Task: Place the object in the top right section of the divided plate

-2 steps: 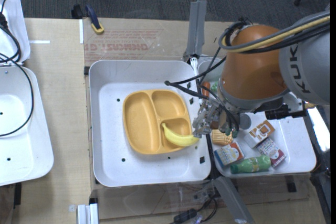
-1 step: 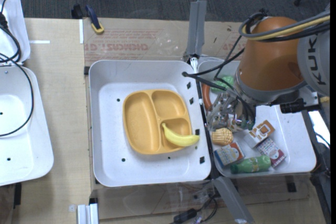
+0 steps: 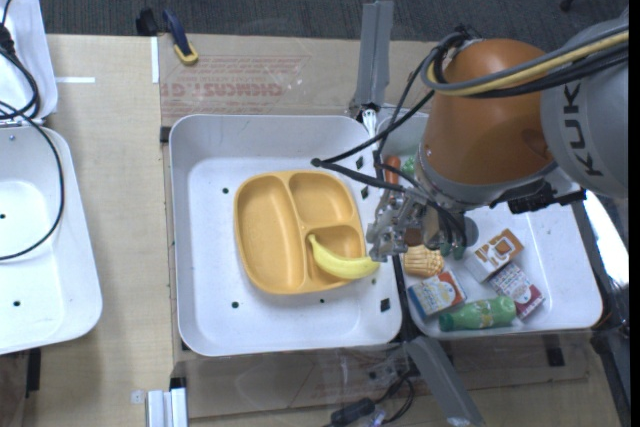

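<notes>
Yellow divided plate (image 3: 275, 235) sits in the left bin (image 3: 200, 315) with the banana (image 3: 342, 263) lying across its lower right section, rim overhung, while the gripper (image 3: 392, 233) hovers just beside it, finger spread unreadable, so placement looks unfinished.

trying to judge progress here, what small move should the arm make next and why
Probably ease the end effector slightly up and back toward the right bin. The banana lies in a small right-hand section of the yellow divided plate, its tip over the rim, and the end effector hovers close beside that tip.
</notes>
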Controlling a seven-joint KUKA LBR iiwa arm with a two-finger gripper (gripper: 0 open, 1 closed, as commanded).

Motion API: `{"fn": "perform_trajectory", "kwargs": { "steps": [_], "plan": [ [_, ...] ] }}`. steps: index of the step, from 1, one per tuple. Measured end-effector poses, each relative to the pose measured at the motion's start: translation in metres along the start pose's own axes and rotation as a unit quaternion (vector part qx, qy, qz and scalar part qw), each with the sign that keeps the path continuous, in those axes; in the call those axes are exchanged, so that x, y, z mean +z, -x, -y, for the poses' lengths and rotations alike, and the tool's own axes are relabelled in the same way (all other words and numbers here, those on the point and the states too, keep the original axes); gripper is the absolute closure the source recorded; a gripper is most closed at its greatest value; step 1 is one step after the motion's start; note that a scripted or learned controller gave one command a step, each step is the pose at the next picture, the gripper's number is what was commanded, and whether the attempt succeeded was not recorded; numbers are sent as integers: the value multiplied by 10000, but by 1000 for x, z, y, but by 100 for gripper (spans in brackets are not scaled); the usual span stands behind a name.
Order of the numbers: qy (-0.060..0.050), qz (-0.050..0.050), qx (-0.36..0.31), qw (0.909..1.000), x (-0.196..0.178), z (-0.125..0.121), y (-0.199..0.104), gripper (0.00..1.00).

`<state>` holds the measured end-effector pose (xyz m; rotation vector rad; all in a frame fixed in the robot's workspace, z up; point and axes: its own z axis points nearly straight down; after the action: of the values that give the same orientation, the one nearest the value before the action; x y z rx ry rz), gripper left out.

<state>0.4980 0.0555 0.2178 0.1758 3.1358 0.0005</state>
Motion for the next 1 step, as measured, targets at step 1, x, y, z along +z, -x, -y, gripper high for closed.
{"fn": "perform_trajectory", "kwargs": {
  "steps": [1],
  "plan": [
    [0, 0, 1, 10000, 0, 0, 0, 0]
  ]
}}
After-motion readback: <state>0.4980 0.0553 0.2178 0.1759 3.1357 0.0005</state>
